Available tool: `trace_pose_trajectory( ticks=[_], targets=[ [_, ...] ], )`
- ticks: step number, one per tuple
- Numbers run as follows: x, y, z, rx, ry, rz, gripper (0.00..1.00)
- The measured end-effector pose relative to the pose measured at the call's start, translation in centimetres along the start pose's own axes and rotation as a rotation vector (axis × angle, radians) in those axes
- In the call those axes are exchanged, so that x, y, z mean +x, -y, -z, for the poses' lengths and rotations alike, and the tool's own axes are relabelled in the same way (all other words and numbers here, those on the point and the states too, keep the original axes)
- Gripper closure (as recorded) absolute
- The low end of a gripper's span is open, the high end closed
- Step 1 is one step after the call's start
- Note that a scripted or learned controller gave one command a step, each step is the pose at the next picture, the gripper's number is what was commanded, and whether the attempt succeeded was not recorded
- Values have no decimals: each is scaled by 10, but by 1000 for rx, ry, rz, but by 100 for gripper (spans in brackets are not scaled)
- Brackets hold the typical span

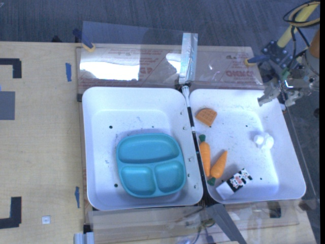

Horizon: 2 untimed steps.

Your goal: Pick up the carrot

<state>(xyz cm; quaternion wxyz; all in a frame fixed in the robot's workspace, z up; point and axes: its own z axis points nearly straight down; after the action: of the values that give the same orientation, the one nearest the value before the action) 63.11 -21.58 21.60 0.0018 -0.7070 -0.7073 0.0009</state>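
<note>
The carrot [204, 156] lay in the right bin [289, 182], against its left wall, a second orange piece [219, 164] just beside it. My pincer [277, 91] hung over that bin's far right corner, its state unclear. I judged the approach step pending: cross, descend, grasp.

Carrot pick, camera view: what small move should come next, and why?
Probably move the gripper from the right bin's far right corner toward its near left side. Two carrots lie there by the divider, well apart from the gripper. The right one has more free space around it, so it looks like the easier target.
</note>
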Motion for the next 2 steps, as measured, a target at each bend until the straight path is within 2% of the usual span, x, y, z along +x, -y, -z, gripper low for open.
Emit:
trace_pose_trajectory(
  ticks=[1,2],
  targets=[
    [116,-12,-102,8,-4,-17,0],
    [161,57,-30,-5,-1,0,0]
  ],
)
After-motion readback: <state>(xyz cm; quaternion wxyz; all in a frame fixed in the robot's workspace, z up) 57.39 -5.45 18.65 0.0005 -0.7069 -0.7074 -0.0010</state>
